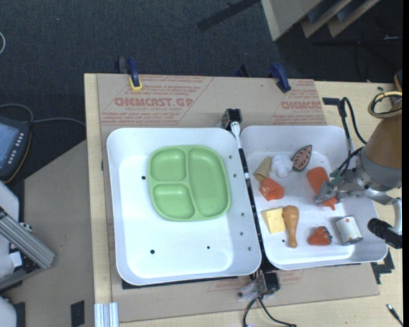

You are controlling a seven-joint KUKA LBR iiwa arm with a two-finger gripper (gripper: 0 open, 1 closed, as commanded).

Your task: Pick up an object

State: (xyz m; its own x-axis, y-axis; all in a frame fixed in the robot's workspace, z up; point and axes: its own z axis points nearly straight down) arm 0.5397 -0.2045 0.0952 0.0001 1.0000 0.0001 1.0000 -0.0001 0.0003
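Arm [383,156]: cut off by the right edge; only the wrist end and orange band are seen.

Gripper [327,193]: too small and blurred for the finger state to be told; whether anything is touched cannot be told.

Small red item [330,204] just beneath the gripper: partly covered, identity unclear.

Dark screened device [11,150], far left: cut by the left edge.

Metal rail [25,239], near left: cut off at the edge.

Pale shelving [319,16], far right: cut by the top edge.
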